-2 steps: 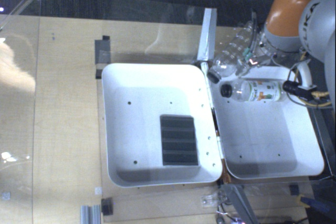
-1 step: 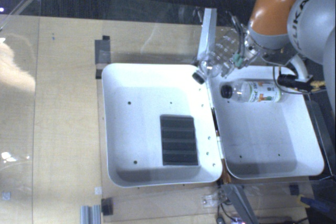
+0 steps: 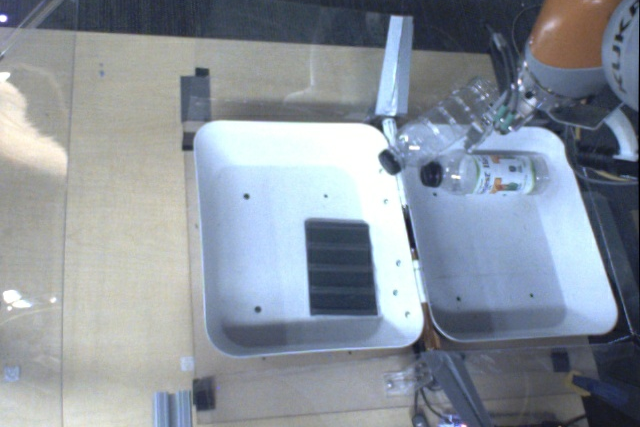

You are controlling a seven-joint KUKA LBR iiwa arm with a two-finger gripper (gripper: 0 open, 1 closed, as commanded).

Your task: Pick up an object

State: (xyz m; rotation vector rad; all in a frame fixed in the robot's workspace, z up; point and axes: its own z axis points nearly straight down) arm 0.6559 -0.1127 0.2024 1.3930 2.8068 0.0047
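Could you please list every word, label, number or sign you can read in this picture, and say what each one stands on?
"KU": partial dark letters on the arm's grey casing at the right edge; the rest is cut off.
The label on the clear bottle lying in the right bin: coloured print, too small and blurred to read.
The dark ribbed block in the left bin bears no text.

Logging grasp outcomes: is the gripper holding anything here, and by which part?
Cannot tell. The gripper sits over the right bin, near a clear bottle and a labelled bottle lying on its side, but no grasp is visible.
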